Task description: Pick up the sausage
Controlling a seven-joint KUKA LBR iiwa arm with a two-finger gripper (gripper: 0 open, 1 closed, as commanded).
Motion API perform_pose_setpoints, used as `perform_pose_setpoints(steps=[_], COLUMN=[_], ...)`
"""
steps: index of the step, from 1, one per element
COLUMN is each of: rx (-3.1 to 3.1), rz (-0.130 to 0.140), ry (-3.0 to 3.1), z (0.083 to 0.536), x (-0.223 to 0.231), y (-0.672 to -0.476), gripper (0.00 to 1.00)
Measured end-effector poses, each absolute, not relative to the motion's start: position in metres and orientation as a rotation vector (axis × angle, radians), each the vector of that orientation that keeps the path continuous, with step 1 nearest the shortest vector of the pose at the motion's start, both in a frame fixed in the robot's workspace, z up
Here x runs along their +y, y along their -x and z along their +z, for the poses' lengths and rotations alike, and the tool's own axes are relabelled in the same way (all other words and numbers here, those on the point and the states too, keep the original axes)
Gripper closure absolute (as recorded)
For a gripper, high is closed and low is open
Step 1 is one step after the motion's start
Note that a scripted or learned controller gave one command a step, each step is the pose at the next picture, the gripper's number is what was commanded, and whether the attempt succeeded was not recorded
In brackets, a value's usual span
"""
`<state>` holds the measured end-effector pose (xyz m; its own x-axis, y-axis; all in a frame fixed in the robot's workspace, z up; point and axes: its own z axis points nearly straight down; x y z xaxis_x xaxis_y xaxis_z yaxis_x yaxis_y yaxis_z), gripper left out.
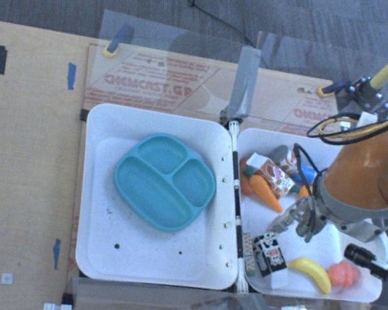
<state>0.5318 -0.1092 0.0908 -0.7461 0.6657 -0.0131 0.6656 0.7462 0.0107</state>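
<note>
**Arm hangs over crowded right bin, sausage not clearly made out**

The grey KUKA arm with its orange band (367, 167) reaches in from the right over the right-hand white bin (369, 291), its gripper (299, 222) low above the middle of the bin floor. Nothing shows between the fingers (287, 222), which point down and to the left; how far apart they stand cannot be told from this slanted view.

Just left of the gripper lies an orange carrot (261, 190), its tip pointing toward the near right. Past it, at the far end of the bin, sits a small printed carton (273, 173) beside a grey rounded object (281, 155) and a blue item (306, 174), with part of this cluster hidden under the arm. The sausage cannot be picked out with certainty among these things. Nearer the camera, a small black-and-white box (270, 252) rests just below the gripper, a yellow banana (312, 273) lies to its right, and a pink-orange round fruit (344, 275) touches the banana's right end.

The left-hand white bin (92, 244) holds a teal divided plate (165, 181) with three compartments, lying flat and slightly turned. Both bins sit side by side on the wooden bench (16, 173), which bears black and blue tape marks.
</note>
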Motion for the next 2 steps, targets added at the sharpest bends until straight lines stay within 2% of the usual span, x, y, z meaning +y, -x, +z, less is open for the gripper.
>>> perform_pose_setpoints(steps=[1,2], rx=[2.918,2.889], rz=[0.003,0.003], ry=[-1.115,-1.203], z=[0.090,0.089], x=[-0.111,-0.174], y=[-0.531,-0.592], gripper=[0.00,0.00])
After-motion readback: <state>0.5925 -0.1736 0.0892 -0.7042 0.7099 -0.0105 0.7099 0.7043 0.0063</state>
